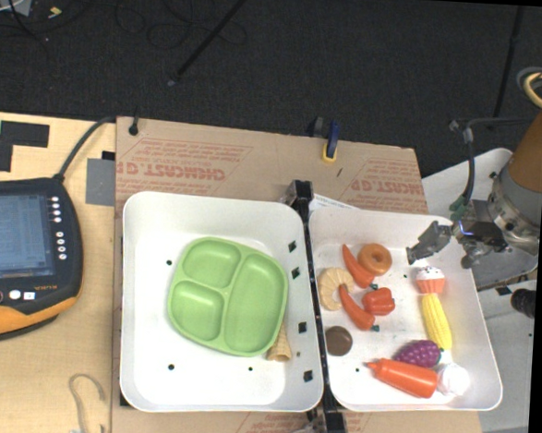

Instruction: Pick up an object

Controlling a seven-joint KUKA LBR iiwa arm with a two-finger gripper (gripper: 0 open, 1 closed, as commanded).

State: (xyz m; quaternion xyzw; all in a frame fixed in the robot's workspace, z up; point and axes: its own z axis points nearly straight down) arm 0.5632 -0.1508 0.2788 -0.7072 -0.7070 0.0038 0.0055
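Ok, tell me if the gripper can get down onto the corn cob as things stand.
Probably yes. The gripper is above the right bin's far edge, close to the corn cob, which lies flat with nothing on top. The cupcake at its far end and the grapes beside it crowd it slightly.

1. The arm (pixel 533 155) comes in from the right edge of the camera view, its orange band uppermost and grey wrist housing below.
2. The wrist leans down and leftward, ending in the gripper (pixel 447 240) near the right bin's upper right corner.
3. Two dark fingers (pixel 429 242) spread apart from each other, one pointing left and the other further right, with nothing between them.
4. The gripper hangs above the bin's rim, apart from the contents.
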